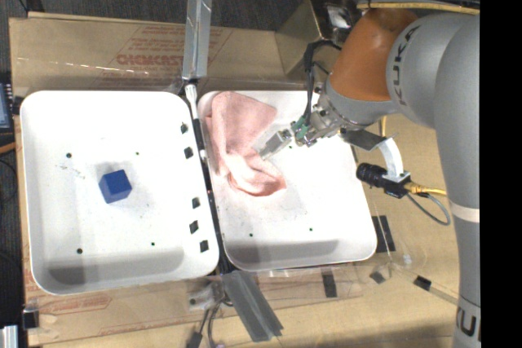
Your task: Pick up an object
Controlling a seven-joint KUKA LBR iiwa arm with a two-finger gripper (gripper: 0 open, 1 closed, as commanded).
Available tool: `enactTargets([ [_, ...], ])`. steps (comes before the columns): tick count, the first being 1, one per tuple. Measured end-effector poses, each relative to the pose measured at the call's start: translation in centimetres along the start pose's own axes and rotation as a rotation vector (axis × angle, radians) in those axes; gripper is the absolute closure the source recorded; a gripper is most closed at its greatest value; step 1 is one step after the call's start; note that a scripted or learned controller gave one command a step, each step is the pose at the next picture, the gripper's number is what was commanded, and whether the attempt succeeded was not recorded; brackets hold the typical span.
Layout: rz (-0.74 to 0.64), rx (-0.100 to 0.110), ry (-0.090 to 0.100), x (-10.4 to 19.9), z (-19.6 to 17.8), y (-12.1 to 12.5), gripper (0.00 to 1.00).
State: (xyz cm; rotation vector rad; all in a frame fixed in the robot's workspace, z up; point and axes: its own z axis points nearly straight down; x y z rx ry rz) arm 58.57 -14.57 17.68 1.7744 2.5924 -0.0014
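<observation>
A pink cloth (pixel 241 147) lies crumpled in the right bin (pixel 326 240), in its upper left part, close to the wall that divides the two bins. A small blue cube (pixel 116 185) stands alone in the left bin (pixel 49 257), a little left of the middle, well apart from the cloth

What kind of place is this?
Probably a robotics lab test bench: a grey arm with an orange band reaches over two shallow white bins, holding a crumpled pink cloth and a small blue cube.
</observation>
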Motion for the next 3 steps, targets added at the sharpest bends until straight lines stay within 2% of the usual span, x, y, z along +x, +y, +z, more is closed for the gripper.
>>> enactTargets([
  [1, -0.074, 0.001, 0.002, 2.9, 8.5, -1.1, 0.00],
  [2, -0.078, 0.003, 0.003, 3.0, 7.5, -1.0, 1.00],
  [3, -0.072, 0.001, 0.001, 7.0, -2.3, 4.0, 1.00],
])
